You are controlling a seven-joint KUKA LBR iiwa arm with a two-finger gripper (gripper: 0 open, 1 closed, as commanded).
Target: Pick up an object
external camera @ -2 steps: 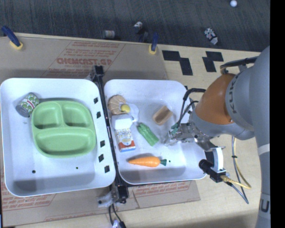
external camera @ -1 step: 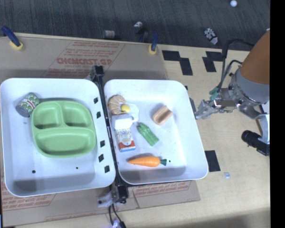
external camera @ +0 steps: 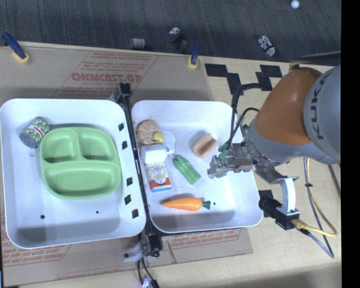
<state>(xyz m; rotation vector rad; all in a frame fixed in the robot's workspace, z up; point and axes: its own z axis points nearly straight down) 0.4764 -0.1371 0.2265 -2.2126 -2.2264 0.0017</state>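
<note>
Arm (external camera: 300,116) nearest camera, reaching in from right over right bin (external camera: 240,218). Gripper (external camera: 223,164) above bin's right side; finger state: cannot tell, nothing seen in grasp. Right bin: carrot (external camera: 183,204) at front, green bottle (external camera: 186,169) just left of gripper, tan block (external camera: 203,144), carton (external camera: 156,168), bread (external camera: 149,131). Left bin (external camera: 18,221): green tray (external camera: 80,161), can (external camera: 35,131) at its back-left corner.

We count two white bins (external camera: 24,233). We see one green divided plate (external camera: 80,162), one can (external camera: 35,131), one carrot (external camera: 182,204), one green bottle (external camera: 186,169), one small carton (external camera: 156,170), one bread roll (external camera: 147,131) and one tan block (external camera: 203,144).
</note>
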